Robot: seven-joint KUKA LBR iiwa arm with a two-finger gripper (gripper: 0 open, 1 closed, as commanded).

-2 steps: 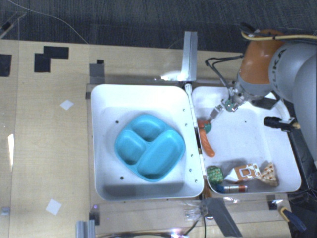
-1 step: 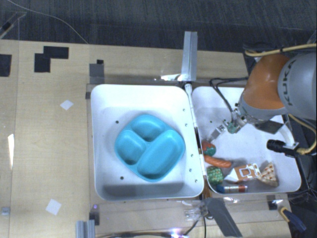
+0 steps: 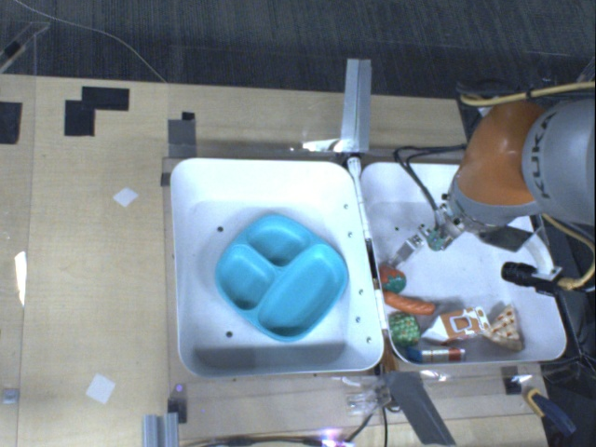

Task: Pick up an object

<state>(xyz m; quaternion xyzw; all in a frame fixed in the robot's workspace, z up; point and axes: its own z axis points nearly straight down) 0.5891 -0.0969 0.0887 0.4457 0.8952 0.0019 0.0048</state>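
Note:
My gripper [image 3: 422, 243] hangs over the upper middle of the right bin [image 3: 391, 194], open with nothing between its fingers. Below it, along the bin's front left, lie the small objects. An orange sausage-shaped toy [image 3: 408, 304] sits beside a green and red piece [image 3: 392, 278]. A green knobbly ball [image 3: 403, 327] lies just in front of them, and a red pen-like stick [image 3: 438, 352] rests against the front wall. Further right are an orange and white packet [image 3: 466, 323] and a tan wedge [image 3: 506, 326]. None of them touches the gripper.
The left bin [image 3: 191, 250] holds a blue three-compartment plate [image 3: 279, 276]. A metal divider rail [image 3: 366, 250] runs between the bins. The arm's grey and orange body [image 3: 521, 161] covers the right bin's far right corner, with cables [image 3: 540, 277] along its right side.

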